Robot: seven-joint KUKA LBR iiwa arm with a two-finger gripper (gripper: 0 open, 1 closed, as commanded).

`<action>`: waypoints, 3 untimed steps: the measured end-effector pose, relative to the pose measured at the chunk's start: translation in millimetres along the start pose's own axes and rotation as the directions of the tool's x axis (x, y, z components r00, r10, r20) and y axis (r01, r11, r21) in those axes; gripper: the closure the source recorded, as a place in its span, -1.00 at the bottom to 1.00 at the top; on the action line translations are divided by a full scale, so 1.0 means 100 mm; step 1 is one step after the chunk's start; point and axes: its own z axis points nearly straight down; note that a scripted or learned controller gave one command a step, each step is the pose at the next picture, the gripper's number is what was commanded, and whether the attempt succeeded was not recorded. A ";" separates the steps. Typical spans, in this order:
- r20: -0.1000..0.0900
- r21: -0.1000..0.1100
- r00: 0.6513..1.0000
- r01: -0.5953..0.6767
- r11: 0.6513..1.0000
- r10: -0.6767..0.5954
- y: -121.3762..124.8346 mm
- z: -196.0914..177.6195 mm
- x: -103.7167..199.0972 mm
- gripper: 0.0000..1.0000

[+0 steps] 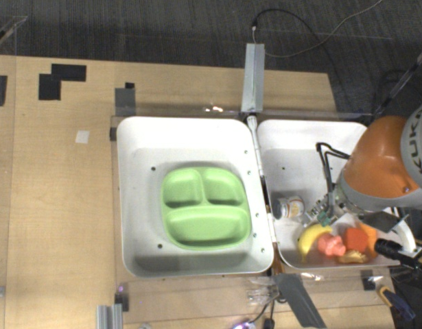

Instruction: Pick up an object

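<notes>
We're targeting the toy pile, banana [311, 238] and orange piece [357, 238], crowding the right bin's [293, 142] near edge. The tool [325, 211] is hovering over them; grip state: cannot tell. Risk: clutter and bin wall are inviting a glancing miss.

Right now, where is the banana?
The banana lies in the right bin, near its front wall, between a small can and a pink toy.

Grey arm [418, 139] — orange band [379, 160]
</notes>
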 end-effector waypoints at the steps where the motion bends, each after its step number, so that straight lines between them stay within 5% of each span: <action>1: 0.000 0.000 1.000 0.000 1.000 0.000 0.00 0.00 0.00 -1.00; 2: 0.000 0.002 0.937 -0.349 0.937 0.349 0.22 0.16 -0.08 -1.00; 3: 0.002 -0.002 0.854 -0.520 0.854 0.520 0.85 0.18 -0.43 -1.00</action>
